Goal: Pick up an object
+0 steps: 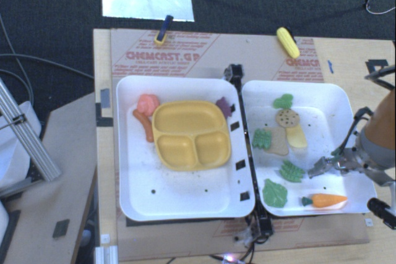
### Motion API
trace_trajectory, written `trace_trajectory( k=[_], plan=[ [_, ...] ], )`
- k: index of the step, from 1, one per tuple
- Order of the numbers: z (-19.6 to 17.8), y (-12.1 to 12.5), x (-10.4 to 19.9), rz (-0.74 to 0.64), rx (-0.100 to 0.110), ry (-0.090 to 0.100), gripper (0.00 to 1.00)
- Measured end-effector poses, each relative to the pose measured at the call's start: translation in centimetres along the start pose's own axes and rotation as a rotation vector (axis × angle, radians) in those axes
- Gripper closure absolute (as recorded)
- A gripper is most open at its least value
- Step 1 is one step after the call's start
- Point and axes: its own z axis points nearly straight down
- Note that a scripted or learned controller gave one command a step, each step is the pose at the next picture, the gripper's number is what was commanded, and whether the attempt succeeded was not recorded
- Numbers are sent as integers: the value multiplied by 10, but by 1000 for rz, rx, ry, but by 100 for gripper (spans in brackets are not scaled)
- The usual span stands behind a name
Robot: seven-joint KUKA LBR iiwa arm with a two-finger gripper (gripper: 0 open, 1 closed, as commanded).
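Currently, your gripper (319, 166) is in the approach step: fingers apart, empty, low inside the right bin (337, 97). Nearest is the carrot (328, 200), just below; you must descend and close on it.

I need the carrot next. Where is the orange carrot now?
The carrot lies in the right bin, at its near edge, right of a green leaf.

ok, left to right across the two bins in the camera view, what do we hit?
Pink toy → orange sausage → yellow divided tray → purple piece → green leaf → cookie → carrot → gripper.
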Motion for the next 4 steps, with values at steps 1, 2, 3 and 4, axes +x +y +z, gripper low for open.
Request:
trace_trajectory(
  k=[1,2,3,4],
  plan=[
    [-23,18,3,-9,-13,-2,0],
    [-33,23,3,-8,-12,-2,0],
    [11,7,3,-5,-7,0,0],
    [-40,28,3,-9,-16,-3,0]
  ],
)
